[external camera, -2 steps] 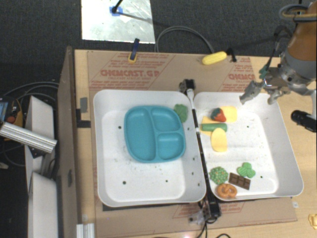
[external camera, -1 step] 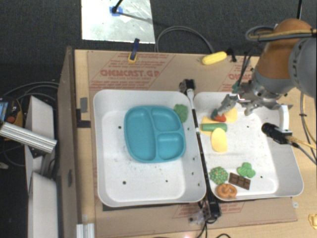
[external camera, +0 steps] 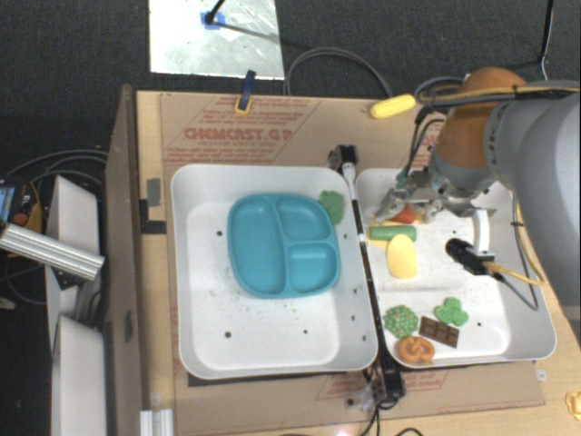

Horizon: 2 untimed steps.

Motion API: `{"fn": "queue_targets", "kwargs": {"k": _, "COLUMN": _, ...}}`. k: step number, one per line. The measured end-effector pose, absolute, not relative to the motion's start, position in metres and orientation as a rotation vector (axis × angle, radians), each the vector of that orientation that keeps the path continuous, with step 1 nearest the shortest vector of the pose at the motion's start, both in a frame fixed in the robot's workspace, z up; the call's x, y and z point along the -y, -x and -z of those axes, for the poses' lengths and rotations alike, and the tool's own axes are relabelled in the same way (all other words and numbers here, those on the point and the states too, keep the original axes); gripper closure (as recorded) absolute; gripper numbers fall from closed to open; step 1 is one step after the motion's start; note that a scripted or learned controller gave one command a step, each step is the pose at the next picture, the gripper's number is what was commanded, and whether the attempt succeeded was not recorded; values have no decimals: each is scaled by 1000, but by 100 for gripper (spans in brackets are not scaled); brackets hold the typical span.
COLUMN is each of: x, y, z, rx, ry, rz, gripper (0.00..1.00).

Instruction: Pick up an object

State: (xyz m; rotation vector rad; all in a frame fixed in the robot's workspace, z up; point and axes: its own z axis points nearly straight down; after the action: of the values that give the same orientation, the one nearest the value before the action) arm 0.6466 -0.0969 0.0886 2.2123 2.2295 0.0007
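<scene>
Seen from above, a surface (external camera: 145,271) carries two shallow white bins side by side. The left bin (external camera: 204,334) holds a blue divided tray (external camera: 281,243) with a green item (external camera: 332,205) at its upper right corner. The grey arm (external camera: 536,153) reaches in from the right, its tool (external camera: 406,203) low over the right bin (external camera: 526,325), just above a red item (external camera: 404,215), a green stick (external camera: 390,233) and a yellow lump (external camera: 401,257). Its grip cannot be told. Nearer the front lie green pieces (external camera: 400,319), a brown bar (external camera: 440,332) and a pretzel (external camera: 416,350).

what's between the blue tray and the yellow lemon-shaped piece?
In the camera view, the two bins' adjoining rims run between the blue tray and the yellow piece; a green piece sits off the tray's upper right corner.
</scene>
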Motion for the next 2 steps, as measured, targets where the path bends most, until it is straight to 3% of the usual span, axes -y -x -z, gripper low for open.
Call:
{"fn": "queue_targets", "kwargs": {"k": 1, "x": 101, "y": -669, "z": -88, "rx": -2228, "ry": -2219, "rz": 10, "gripper": 0}}
{"fn": "queue_targets", "kwargs": {"k": 2, "x": 105, "y": -670, "z": -101, "rx": -2221, "ry": -2212, "rz": 11, "gripper": 100}}
